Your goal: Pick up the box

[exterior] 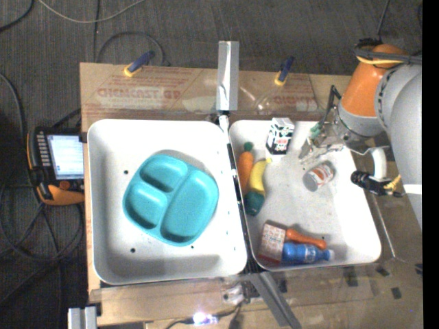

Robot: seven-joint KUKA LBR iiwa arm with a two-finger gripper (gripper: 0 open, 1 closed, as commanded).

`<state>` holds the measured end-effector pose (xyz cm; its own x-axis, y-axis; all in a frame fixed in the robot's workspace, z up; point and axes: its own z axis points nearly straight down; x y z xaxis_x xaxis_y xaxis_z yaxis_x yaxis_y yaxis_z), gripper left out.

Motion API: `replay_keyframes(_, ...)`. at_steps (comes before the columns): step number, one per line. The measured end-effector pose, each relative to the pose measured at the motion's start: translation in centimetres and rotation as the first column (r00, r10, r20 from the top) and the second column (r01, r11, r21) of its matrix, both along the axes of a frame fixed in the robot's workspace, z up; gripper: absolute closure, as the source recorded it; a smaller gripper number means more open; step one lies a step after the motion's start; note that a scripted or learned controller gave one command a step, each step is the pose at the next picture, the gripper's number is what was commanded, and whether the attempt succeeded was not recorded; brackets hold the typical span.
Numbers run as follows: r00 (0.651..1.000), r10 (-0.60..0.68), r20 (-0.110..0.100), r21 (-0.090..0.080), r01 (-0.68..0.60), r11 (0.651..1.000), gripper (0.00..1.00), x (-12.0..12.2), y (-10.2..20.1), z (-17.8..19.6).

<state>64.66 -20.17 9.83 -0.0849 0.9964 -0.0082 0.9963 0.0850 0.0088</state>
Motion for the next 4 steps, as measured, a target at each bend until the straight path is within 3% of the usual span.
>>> replay_keyframes(1,1.0,0.0,-0.001,-0.001,0.0,1.0,0.0,0.0,0.0,0.0)
replay_keyframes(2,1.0,0.001,-0.005,-0.003,-0.001,1.0,1.0,0.0,-0.1,0.6)
replay_keyframes(3,1.0,0.001,-0.005,-0.004,-0.001,1.0,0.0,0.0,-0.1,0.6)
replay_keyframes(4,0.991,-0.135,0.006,0.002,0.135,0.991,0.0,-4.6,6.9,-0.7)
